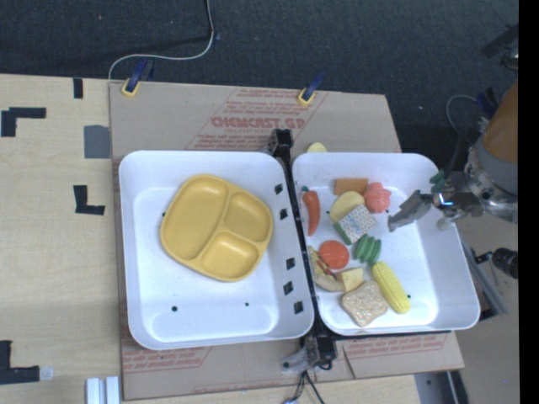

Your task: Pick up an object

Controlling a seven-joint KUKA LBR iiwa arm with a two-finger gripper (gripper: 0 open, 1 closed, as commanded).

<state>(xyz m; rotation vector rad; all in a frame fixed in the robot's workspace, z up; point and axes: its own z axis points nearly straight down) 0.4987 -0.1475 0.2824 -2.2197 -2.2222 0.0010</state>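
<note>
Hovering end effector over right bin | grip state: can't tell | cardboard print "CHICKCRAST"?, blurry

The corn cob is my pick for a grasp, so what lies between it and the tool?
In the camera view, only bare white floor of the right bin lies between the corn cob and the tool; the green piece sits just left of that stretch.
</note>
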